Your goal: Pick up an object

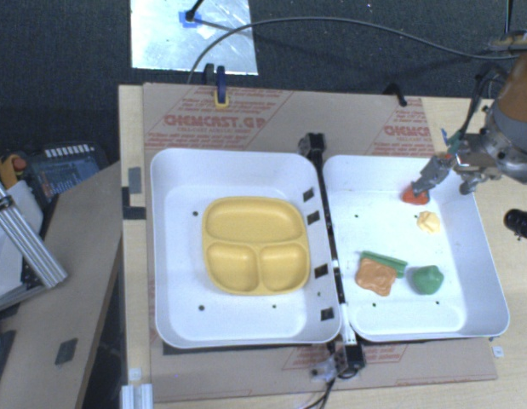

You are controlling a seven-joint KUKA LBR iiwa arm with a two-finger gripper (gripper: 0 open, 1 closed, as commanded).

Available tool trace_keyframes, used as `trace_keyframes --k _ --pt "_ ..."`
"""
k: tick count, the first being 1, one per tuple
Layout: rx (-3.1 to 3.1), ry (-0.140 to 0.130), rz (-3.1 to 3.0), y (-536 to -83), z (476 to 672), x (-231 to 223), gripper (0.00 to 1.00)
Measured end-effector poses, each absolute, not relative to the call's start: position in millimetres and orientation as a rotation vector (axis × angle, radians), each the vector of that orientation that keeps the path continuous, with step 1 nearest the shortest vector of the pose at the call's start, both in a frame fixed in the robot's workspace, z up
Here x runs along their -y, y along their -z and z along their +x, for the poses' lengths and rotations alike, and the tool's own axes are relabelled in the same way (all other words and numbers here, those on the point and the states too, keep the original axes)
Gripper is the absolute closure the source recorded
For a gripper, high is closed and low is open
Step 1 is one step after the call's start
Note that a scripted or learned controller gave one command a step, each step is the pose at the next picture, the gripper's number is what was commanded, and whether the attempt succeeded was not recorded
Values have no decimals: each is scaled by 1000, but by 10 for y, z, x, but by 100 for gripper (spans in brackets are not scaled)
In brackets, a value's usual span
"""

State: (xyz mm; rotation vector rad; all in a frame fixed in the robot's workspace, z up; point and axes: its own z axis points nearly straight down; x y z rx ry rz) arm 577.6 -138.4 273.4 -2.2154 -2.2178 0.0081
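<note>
Claw [435, 180] is down at the right bin's [484, 267] far corner, one finger tip touching a small red piece [414, 196] — can't tell if the grip is closed, so nothing counts as lifted yet; pickup's still to do. Count, right bin: 1 red, 1 pale yellow piece [428, 221], 1 orange piece [375, 275], 1 green stick [385, 261], 1 green lump [427, 279]. Left bin [174, 254] — 1 yellow tray [254, 244].

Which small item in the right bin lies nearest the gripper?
The red item, right at the gripper; the pale yellow, orange and green ones lie farther off.
</note>
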Motion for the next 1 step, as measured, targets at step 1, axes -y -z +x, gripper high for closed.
trace_keyframes --k 1 --pt "2226 1 -2219 -2792 5794 1381 0"
